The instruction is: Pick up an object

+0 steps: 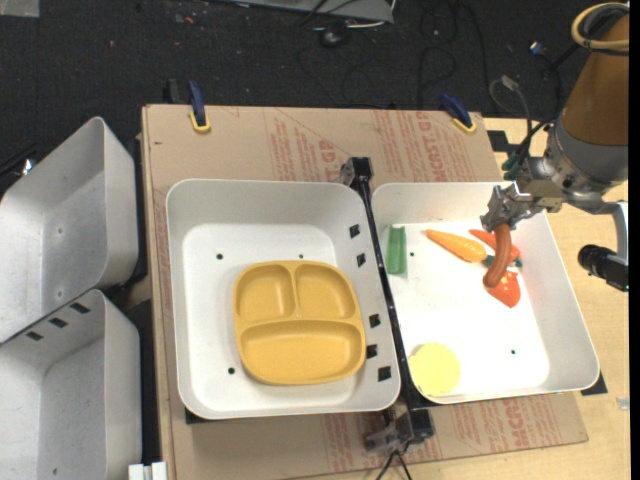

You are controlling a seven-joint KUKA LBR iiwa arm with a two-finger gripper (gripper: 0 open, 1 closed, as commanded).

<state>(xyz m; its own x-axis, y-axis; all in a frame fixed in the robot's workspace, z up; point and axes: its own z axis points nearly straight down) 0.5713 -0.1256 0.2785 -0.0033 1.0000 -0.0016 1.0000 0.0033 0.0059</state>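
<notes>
step: lifting | end effector (503, 226) pinches top of brownish-red sausage (499, 259), hanging over right bin (570, 298) | next: go up slowly

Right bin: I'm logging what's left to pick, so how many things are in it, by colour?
Green: 1, a block
Orange: 1, a carrot
Red: 1, a piece under the sausage
Reddish-brown: 1, a sausage hanging at the gripper
Yellow: 1, a disc
Total: 5
</notes>
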